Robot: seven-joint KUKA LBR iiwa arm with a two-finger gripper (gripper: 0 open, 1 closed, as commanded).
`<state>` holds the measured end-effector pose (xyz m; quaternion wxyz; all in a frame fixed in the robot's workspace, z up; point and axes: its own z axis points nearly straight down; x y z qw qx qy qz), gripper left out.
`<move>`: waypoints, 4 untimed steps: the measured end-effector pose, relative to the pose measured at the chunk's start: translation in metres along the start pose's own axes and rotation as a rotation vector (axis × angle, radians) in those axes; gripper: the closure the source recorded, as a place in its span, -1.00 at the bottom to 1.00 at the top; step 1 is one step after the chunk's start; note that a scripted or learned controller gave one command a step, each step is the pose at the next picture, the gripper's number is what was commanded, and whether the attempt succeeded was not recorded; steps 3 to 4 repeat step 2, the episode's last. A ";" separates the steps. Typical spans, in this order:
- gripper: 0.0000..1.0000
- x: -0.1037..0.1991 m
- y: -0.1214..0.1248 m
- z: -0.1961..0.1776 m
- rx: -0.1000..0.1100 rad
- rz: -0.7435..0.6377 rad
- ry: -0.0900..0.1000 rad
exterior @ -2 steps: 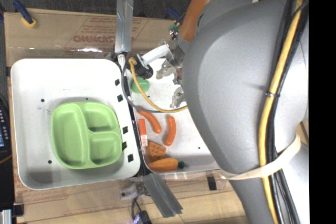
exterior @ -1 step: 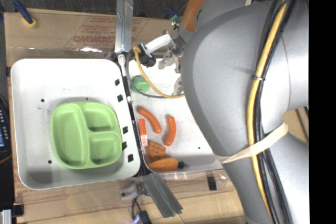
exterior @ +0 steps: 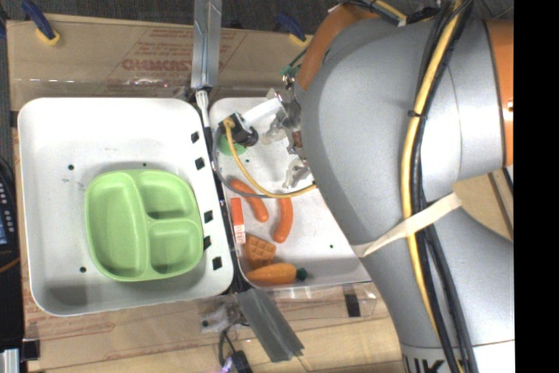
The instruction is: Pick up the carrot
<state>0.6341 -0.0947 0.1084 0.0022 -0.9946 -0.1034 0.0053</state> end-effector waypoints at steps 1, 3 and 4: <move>1.00 0.002 -0.004 -0.010 0.003 -0.015 -0.003; -1.00 0.002 -0.005 -0.010 0.004 -0.015 -0.004; -1.00 0.002 -0.005 -0.010 0.004 -0.015 -0.004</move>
